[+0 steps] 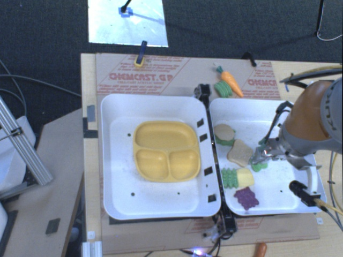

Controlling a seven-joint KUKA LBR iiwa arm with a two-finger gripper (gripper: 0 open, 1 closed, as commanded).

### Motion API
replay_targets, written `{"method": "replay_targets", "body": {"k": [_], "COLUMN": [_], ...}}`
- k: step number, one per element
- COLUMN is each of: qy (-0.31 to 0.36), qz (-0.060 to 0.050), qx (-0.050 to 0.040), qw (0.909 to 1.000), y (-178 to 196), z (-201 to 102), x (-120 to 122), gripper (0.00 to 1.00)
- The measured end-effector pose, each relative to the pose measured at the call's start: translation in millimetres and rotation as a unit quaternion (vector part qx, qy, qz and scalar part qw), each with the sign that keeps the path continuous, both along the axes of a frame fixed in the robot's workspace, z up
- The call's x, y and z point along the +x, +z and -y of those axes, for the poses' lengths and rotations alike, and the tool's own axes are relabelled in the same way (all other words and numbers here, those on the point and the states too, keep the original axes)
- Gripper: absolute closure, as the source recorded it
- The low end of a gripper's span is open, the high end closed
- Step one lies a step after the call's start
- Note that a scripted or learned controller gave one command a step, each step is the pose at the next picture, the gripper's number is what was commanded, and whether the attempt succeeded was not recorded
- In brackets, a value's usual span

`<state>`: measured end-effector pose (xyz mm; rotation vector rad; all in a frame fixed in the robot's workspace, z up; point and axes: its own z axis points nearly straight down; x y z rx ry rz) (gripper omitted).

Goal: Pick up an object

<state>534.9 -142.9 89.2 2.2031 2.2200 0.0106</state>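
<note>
A: Camera view had the gripper (pixel 261 157) low in the right bin (pixel 278 108), right over a small green piece (pixel 259 166) beside the bread slice (pixel 239 152). Grab on?

B: Couldn't tell. Fingers were hidden by the wrist and blurred, spread or pressed together, no call. Green piece sat touching the tips or just under them, near the bin's middle.

A: Other stuff close by?

B: Yes, crowded. Yellow block (pixel 245 178) and green ridged toy (pixel 229 178) just beside, purple grapes (pixel 246 197) nearer the front wall, round sandwich piece (pixel 224 133) further back. Yellow tray (pixel 166 150) sat in the left bin (pixel 115 143), carrot (pixel 231 81) out on the cardboard (pixel 161 74).

A: Advice for the step?

B: My judgement: centre on the green piece, keep clear of the bread, close fully before lifting, lift straight up, slow
</note>
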Motion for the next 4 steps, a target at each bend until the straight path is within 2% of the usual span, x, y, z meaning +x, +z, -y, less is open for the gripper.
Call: {"method": "replay_targets", "body": {"k": [1,2,3,4], "qy": [0.002,0.001,0.0,0.001], "qz": [-0.002,-0.004,-0.008,-0.003], "qx": [0.0039,0.0036,0.0032,0.004], "qw": [1.0,1.0,1.0,1.0], "y": [101,157,91,190], "z": [-76,-123,-163,-200], "x": [-22,-48,-20,-46], "gripper": [1.0,1.0,1.0,1.0]}}
